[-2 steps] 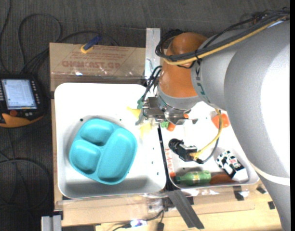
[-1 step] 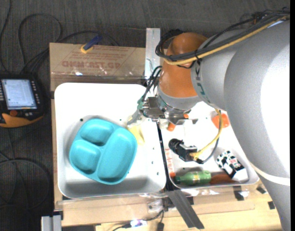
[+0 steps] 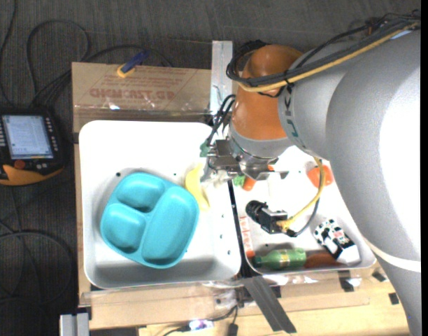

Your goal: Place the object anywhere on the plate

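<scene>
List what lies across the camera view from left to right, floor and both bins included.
Teach pendant → turquoise divided plate → yellow object → green bottle → black-and-white object.

The arm [image 3: 354,117] covers much of the right bin [image 3: 301,238], and the tool [image 3: 221,166] partly hides a yellow object [image 3: 194,185].

Left bin [image 3: 95,145]: plate [image 3: 150,219] inside, small object [image 3: 194,184] just right of it
Right bin [image 3: 301,242]: bottle [image 3: 282,259] at near wall, toy [image 3: 334,236] to its right
Behind left bin: cardboard [image 3: 140,89]
</scene>
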Robot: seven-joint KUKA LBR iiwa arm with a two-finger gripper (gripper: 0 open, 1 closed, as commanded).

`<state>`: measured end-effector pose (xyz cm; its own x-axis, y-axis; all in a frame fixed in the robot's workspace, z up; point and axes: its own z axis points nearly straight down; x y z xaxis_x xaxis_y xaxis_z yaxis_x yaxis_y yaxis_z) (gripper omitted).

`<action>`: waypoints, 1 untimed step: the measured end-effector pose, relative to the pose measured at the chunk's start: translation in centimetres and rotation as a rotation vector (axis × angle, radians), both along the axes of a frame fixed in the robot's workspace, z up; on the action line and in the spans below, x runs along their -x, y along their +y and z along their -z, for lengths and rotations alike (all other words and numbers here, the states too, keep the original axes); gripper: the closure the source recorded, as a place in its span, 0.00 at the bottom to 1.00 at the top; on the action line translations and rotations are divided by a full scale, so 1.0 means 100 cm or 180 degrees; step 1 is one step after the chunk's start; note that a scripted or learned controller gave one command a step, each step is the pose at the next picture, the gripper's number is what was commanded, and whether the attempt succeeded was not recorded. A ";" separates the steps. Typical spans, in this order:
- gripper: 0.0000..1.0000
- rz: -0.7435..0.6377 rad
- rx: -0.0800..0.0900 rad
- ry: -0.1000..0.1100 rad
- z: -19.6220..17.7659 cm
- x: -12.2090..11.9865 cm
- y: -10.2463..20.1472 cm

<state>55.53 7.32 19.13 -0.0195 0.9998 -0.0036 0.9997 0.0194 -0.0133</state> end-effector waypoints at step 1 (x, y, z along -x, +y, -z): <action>0.00 0.0000 0.0001 0.0000 0.000 0.000 0.000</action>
<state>55.53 7.31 19.12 -0.0194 0.9998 -0.0038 0.9997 0.0193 -0.0133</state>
